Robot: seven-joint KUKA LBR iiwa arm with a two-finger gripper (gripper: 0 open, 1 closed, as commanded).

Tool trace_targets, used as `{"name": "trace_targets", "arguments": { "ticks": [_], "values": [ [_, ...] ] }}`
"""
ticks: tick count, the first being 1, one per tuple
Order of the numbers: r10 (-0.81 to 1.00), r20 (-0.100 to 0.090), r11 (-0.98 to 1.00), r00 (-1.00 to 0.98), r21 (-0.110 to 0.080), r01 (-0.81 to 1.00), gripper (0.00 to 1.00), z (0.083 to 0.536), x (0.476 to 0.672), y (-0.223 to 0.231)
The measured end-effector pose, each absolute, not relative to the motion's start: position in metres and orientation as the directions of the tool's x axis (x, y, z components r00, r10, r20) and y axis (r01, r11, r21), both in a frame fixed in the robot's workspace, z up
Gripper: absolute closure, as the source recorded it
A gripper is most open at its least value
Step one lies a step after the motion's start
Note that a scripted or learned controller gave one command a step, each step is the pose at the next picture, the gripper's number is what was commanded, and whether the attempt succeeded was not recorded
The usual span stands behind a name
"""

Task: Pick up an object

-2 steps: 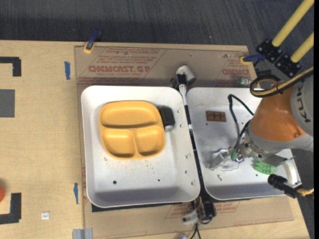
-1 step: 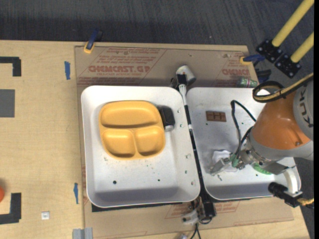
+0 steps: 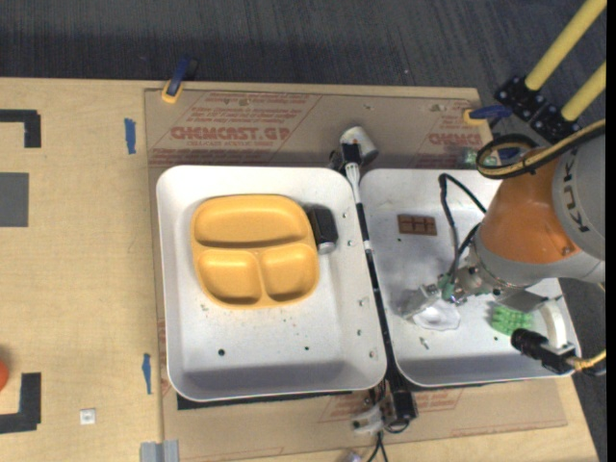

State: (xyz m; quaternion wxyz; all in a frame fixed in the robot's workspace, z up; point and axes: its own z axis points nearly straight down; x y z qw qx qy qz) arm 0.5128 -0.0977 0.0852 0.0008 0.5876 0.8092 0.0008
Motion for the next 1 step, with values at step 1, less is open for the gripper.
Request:
{"name": "trace_targets", "arguments": {
  "ticks": [1],
  "values": [
    [0.951, -0.002, 0.309, -0.309, 0.007, 0.951, 1.00, 0.0956, 0.5139, -0.0976]
  ]
}}
